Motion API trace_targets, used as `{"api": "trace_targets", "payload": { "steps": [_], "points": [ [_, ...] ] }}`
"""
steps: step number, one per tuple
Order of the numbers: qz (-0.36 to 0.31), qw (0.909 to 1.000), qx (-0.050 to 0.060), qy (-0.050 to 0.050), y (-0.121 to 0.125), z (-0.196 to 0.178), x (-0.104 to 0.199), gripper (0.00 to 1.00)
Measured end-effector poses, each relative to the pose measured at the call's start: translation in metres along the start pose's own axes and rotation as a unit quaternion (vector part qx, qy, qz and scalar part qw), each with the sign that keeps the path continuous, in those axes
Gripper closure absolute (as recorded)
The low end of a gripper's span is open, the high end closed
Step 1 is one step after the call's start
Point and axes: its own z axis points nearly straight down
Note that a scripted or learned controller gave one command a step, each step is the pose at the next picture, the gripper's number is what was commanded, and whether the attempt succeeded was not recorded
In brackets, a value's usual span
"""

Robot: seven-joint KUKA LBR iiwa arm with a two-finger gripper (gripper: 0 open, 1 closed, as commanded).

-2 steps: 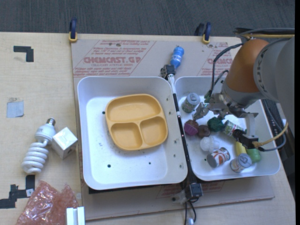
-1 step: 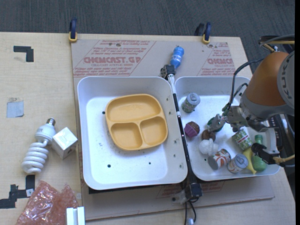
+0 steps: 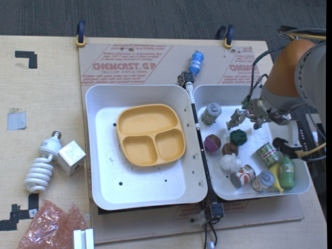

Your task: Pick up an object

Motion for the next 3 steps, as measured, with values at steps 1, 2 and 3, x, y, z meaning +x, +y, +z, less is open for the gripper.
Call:
{"api": "trace_targets", "payload": {
  "steps": [1,2,3],
  "points": [
    [0.002,1.0000,0.001,0.000,-0.066,0.000,0.027,0.00],
    [0.001,1.0000,0.000,0.000,-0.134,-0.122,0.108,0.00],
    [0.001,1.0000,-0.001,0.000,-0.134,-0.122,0.108,0.00]
  ]
}}
